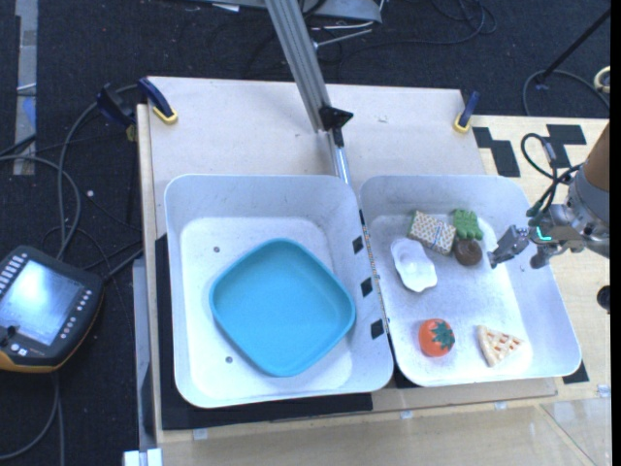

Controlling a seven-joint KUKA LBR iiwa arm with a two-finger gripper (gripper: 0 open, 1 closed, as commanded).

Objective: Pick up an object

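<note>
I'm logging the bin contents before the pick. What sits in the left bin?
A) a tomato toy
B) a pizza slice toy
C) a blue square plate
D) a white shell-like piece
C: the blue square plate lies alone in the left bin, while the tomato toy, pizza slice toy and white piece all lie in the right bin.

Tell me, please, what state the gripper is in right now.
Two-finger gripper: at the right bin's right edge, nothing between its fingers; open or shut cannot be told.
</note>
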